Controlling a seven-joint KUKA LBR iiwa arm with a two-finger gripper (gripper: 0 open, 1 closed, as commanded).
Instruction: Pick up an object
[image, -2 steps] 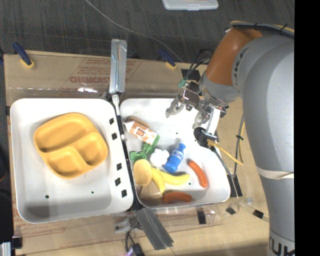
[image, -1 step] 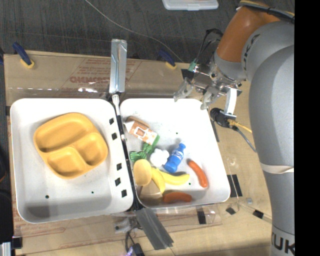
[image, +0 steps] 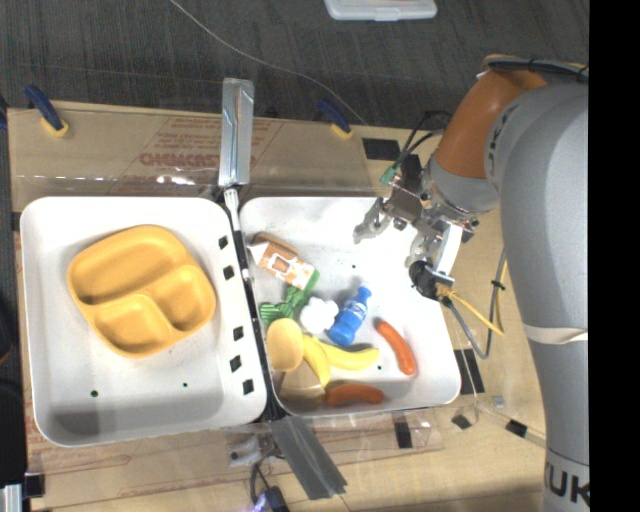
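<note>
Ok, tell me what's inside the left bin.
The left bin holds one yellow divided tray, lying toward its far side. Its compartments look bare. Whatever bin floor lies beneath the tray is covered, so nothing can be said of it.

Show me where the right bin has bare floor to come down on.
The right bin has bare floor along its far half, between the snack packet and the gripper. The near half is crowded: blue bottle, banana, sausages.

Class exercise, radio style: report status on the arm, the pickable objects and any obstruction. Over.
Tool open, holding nothing, above right bin's far end. Blue bottle, banana, orange sausage crowded at near end. Yellow tray in left bin. Path unobstructed.
</note>
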